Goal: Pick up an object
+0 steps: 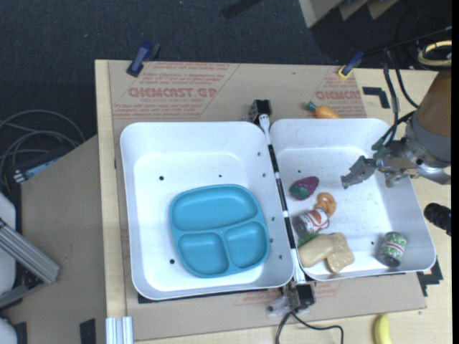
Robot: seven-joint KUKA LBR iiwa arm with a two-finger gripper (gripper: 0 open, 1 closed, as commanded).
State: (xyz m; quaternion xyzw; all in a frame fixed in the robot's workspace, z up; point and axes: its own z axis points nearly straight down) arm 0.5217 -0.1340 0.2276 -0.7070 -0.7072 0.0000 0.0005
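Note:
The right bin (401, 192) holds several small objects. A purple and green piece (304, 186) lies near its left wall, with an orange ring (325, 203) just below it. Further down are a small tin on its side (312, 222), a tan bread-like piece (326, 251) and a green tin (393, 248) at the front right. My gripper (366, 162) hangs over the middle right of this bin, reaching in from the right. It is open, with nothing between its fingers (355, 173). It stands apart from every object, right of the purple piece.
The left bin (143, 156) holds a blue divided plate (219, 229). An orange carrot-like toy (326, 111) lies on the board behind the right bin. Clamps (143, 57) (350, 66) sit at the board's back edge. A yellow item (382, 330) lies at the front right.

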